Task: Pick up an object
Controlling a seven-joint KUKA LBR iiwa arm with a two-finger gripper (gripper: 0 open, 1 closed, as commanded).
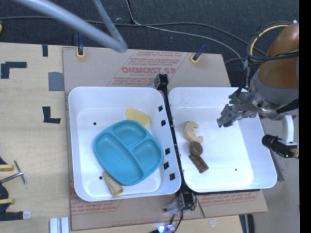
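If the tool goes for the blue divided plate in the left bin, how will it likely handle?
The blue divided plate looks like rigid moulded plastic, so probably stiff and light. It lies flat and wide, so a two-finger grasp likely needs its raised rim; the glossy surface may slip. Its lower edge sits near the tan piece, which a push might nudge.

A pale wooden desk (29, 140) seen from above, with a brown cardboard sheet (146, 67) lying flat on it. Two shallow white bins sit side by side on the cardboard: the right bin (252, 178) lies directly beneath the claw (228, 116), and the left bin (80, 144) lies well to the claw's left. Black tape marks (48, 115) dot the bare wood far left of the claw.
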